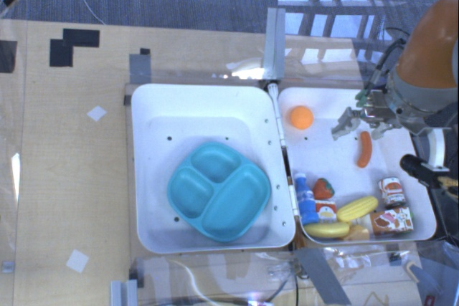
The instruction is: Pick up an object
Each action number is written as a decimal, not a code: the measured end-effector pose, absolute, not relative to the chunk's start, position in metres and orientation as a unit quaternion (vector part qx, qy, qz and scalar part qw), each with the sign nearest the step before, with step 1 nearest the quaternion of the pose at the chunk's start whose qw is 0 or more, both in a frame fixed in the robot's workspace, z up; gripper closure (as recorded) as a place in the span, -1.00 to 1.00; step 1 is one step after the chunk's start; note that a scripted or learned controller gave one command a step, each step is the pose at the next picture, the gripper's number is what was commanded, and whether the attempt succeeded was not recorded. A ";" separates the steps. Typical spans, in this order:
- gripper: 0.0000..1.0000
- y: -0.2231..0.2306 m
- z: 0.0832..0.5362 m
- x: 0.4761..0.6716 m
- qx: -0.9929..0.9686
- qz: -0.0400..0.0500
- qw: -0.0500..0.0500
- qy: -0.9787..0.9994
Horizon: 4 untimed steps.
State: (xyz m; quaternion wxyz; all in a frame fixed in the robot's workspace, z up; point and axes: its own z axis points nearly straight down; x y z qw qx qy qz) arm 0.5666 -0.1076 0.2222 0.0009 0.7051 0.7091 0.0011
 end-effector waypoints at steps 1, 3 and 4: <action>-1.00 -0.182 0.172 0.597 0.666 0.001 0.002 0.746; -1.00 -0.197 0.088 0.624 0.691 0.002 0.004 0.723; 1.00 -0.196 0.101 0.626 0.689 0.005 0.007 0.724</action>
